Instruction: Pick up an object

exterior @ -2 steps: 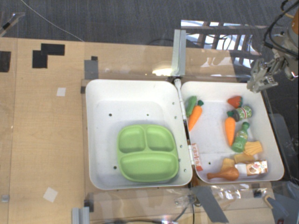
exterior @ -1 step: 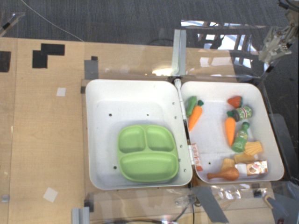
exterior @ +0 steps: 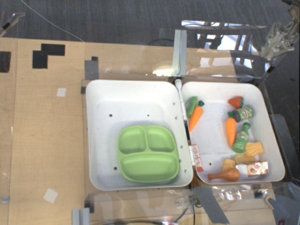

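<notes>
The right white bin [exterior: 211, 130] holds several toy foods. A carrot [exterior: 195, 116] lies beside a green vegetable [exterior: 191, 105] against its left wall. On the bin's right side lie a strawberry [exterior: 236, 101], a small can [exterior: 244, 113], a second carrot [exterior: 231, 131] and a green bottle [exterior: 241, 139]. A yellow fries piece [exterior: 253, 148], a small carton [exterior: 255, 168] and a drumstick [exterior: 226, 175] lie near the front. My gripper [exterior: 279, 41] hangs at the upper right, beyond the bin's back right corner and apart from every object.
The left white bin [exterior: 117, 102] holds a green divided plate [exterior: 148, 153] in its front half. A metal post [exterior: 180, 55] rises behind the wall between the bins. The wooden bench [exterior: 42, 139] stretches to the left.
</notes>
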Tool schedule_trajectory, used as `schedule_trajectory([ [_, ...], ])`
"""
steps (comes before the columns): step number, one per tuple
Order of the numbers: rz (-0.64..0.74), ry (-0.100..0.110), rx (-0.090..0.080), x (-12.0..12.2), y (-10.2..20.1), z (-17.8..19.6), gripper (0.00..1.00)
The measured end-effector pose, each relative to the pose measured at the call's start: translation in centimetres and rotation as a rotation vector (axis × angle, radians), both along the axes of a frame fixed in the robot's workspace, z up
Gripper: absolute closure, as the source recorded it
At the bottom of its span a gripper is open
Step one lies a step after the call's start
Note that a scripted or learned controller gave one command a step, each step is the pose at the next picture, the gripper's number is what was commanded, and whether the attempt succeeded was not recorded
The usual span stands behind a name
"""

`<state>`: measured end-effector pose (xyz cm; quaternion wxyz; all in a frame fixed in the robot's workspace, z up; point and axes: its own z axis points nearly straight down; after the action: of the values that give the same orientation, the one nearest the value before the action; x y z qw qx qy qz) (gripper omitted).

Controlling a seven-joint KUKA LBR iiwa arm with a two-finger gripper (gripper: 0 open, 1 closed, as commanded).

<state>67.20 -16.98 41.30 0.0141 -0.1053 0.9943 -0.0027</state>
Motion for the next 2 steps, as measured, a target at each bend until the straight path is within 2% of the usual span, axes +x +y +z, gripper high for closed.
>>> schedule_trajectory([
  [1,0.002,-0.013,-0.001,0.2,0.1,1.4,1.0],
  [2,-0.071,0.014,0.002,-0.2,-2.1,5.6,1.0],
])
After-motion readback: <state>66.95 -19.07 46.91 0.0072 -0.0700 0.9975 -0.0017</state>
